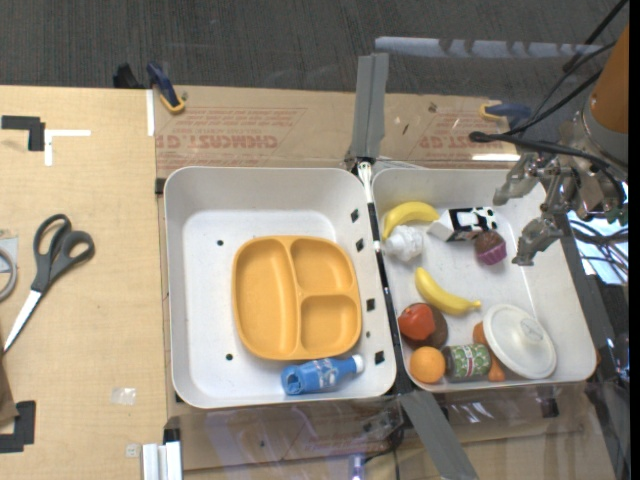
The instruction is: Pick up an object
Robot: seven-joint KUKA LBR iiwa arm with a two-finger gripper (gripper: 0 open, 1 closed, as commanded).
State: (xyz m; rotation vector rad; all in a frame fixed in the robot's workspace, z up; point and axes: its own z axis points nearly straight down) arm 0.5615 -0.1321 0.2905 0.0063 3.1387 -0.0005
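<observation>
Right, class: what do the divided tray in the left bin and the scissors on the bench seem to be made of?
Divided tray: probably plastic, an even matte yellow-orange with soft moulded rims. Scissors: dark handles, likely plastic; pale grey blades look like metal, though too small to be sure.

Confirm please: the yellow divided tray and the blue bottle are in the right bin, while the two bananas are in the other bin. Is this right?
Not quite. The camera view shows the yellow divided tray and the blue bottle in the left bin, not the right one. The two bananas are indeed in the other bin, the right bin.
</observation>
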